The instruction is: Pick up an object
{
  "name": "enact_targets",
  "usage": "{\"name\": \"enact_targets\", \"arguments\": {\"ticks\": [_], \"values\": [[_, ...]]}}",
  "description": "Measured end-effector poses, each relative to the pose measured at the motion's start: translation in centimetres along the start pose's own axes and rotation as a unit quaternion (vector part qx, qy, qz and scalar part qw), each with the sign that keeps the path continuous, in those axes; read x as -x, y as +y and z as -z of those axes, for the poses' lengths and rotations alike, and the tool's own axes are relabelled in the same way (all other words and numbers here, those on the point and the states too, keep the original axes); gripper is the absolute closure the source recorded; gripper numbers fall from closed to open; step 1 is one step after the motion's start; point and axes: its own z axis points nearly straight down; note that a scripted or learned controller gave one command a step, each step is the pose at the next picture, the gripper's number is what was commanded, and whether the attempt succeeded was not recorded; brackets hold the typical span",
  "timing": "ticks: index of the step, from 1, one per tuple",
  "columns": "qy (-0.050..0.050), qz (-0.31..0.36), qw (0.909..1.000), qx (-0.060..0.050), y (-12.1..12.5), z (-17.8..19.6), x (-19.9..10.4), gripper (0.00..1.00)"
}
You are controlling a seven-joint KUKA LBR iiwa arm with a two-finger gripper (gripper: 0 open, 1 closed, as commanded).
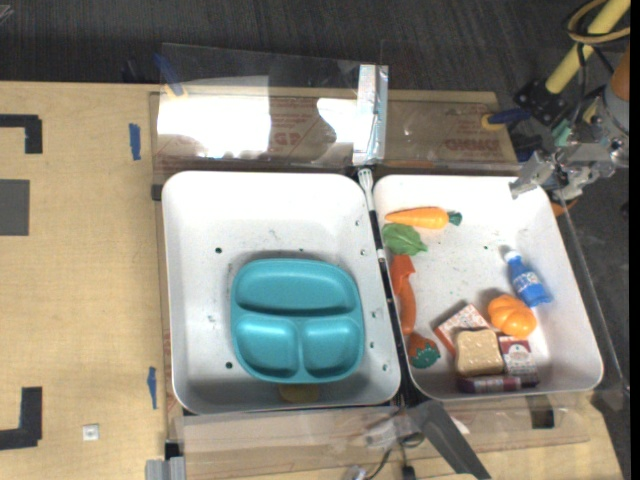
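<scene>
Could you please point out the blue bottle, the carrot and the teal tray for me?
blue bottle [526, 280], camera view, middle of its body.
carrot [417, 217], camera view, orange body.
teal tray [296, 286], camera view, large upper compartment.

Arm [600, 88]: cut off by the right edge; hand [545, 173] small and blurred at the right bin's [585, 308] far corner. Flat item [300, 394] under the teal tray [297, 316]: mostly hidden, possibly brown. Dark bar [497, 384]: partly behind the tan block [478, 351].

Tan bench [80, 298] bears two white bins: left bin [190, 218], right bin [575, 298], touching side by side
</scene>
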Motion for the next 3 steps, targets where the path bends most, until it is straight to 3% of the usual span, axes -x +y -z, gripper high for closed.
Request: {"name": "enact_targets", "arguments": {"ticks": [1,2,3], "values": [[0.001,0.056,0.9984,-0.003,-1.9,-8.4,-0.2,0.0],[-0.001,0.057,0.9984,0.003,-1.6,-6.8,-0.2,1.0],[-0.001,0.057,0.9984,0.002,-1.6,-6.8,-0.2,0.0]]}}
